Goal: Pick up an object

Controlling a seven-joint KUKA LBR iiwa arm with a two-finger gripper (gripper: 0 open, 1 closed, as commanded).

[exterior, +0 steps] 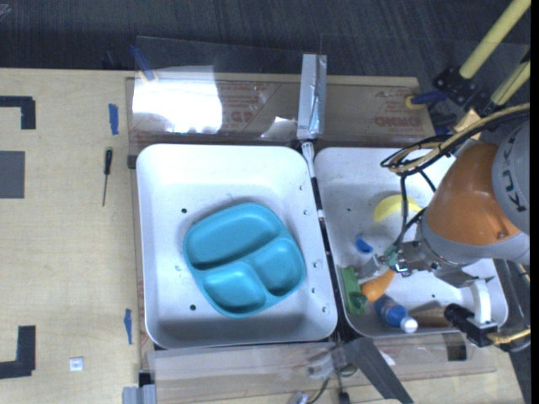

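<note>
Wooden counter [67,251] carries two bins; arm [472,200] overhangs right bin [337,175], presumably targeting its orange object [376,284]; claw [402,263] state cannot be told.

A blue divided tray [244,257] lies in the left white bin [160,179]; a screwdriver [106,173] rests on the bench [59,251].

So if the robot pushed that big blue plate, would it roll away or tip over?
Probably neither. The blue plate is wide, shallow and lies flat in the left bin, so it would likely slide. Its smooth, shiny look suggests stiff plastic, maybe slippery. Its three hollows and thin rim hint it is light for its size.
</note>
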